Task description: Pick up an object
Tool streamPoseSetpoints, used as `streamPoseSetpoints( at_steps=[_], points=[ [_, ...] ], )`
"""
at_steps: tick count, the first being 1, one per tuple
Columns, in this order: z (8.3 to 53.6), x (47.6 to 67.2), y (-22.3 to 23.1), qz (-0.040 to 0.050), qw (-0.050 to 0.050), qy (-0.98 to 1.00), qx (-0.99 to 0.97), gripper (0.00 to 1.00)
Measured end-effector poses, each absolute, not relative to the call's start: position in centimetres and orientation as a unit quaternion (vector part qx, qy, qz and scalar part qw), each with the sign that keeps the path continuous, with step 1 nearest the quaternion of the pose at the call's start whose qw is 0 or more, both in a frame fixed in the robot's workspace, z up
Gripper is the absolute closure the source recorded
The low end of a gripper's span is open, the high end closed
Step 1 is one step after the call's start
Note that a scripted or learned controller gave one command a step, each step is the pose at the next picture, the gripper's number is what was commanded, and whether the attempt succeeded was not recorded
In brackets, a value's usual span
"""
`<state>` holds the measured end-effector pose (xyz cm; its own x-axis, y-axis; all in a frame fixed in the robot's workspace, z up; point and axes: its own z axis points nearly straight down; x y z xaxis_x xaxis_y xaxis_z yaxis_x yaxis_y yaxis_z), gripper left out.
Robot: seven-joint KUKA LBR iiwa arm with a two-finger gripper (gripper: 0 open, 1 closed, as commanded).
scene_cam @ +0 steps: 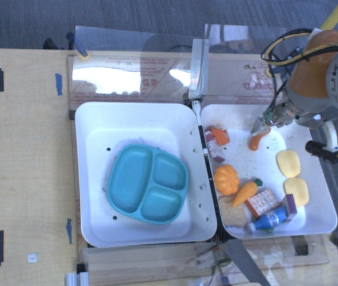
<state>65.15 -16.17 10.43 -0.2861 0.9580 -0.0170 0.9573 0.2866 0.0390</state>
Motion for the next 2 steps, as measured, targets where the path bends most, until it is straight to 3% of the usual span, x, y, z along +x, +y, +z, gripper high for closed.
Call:
streamPoseSetpoints(
  at_steps=[1,2],
  points=[
    [8.61,66.98,-13.28,0.0023,0.003,0.794,0.609,1.0],
    [8.51,66.77,-13.17,0.0008,-0.003,0.793,0.609,0.0]
  ],
)
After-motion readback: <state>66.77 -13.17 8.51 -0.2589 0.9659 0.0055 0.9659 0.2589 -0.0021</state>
